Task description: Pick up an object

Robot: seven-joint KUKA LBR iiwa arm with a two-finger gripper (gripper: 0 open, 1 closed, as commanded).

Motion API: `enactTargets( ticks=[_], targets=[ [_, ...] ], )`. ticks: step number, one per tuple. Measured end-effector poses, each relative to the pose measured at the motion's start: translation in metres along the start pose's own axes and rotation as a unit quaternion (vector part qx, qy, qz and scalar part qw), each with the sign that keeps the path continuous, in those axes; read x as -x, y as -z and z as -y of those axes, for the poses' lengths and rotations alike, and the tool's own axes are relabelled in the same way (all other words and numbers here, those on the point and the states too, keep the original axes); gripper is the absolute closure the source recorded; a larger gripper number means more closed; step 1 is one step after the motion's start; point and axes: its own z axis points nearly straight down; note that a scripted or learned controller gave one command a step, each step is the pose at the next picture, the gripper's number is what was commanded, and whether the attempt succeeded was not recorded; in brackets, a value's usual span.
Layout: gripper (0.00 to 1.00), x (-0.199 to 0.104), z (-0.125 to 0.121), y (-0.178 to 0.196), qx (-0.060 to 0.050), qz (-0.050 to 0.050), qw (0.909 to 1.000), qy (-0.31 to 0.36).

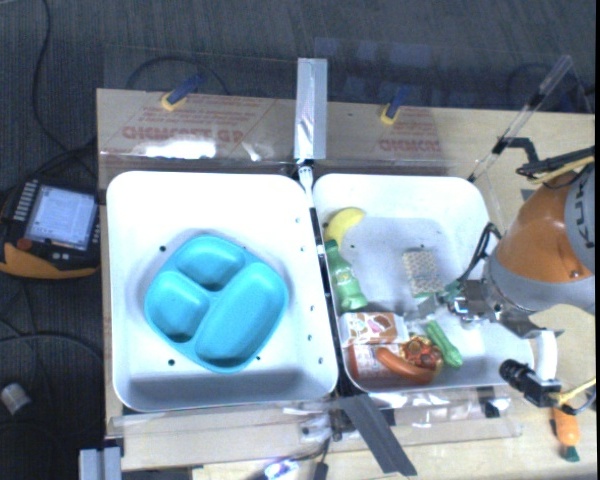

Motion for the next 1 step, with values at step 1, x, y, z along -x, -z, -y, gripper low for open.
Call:
enactTargets(
  ticks=[1],
  targets=[
    [0.00,0.0115,-0.0628,-0.0011,0.002,0.003,0.9909,0.135]
  ],
)
